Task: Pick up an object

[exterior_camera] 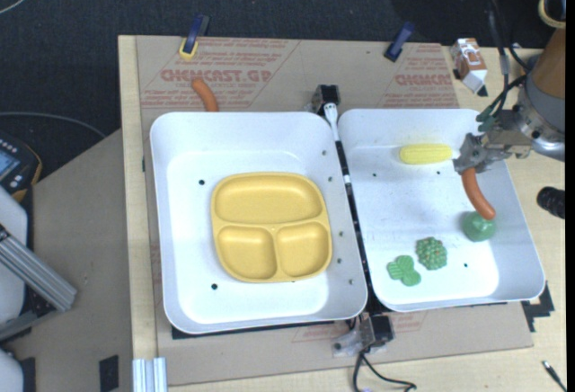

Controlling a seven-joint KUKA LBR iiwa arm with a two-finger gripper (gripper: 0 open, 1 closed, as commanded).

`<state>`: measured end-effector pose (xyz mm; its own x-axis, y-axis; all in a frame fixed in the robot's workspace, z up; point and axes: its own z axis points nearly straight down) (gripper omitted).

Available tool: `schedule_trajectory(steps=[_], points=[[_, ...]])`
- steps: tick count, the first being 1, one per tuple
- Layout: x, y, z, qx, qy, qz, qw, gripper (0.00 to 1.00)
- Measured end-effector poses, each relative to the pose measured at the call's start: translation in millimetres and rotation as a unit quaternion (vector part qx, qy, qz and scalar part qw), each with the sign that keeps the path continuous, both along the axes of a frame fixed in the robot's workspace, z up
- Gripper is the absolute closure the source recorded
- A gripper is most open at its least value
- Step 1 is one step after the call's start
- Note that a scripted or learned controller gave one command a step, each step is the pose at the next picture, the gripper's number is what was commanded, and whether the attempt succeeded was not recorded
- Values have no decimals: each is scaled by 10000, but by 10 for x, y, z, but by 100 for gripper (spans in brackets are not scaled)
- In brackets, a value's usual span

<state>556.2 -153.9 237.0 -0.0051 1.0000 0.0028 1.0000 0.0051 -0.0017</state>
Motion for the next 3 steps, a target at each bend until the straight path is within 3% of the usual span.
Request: schedule_trajectory(steps=[2,3], points=[[-357,1000,-166,3,13,3,10000,100],[-401,1494,-219,1,11,3,10000,100]])
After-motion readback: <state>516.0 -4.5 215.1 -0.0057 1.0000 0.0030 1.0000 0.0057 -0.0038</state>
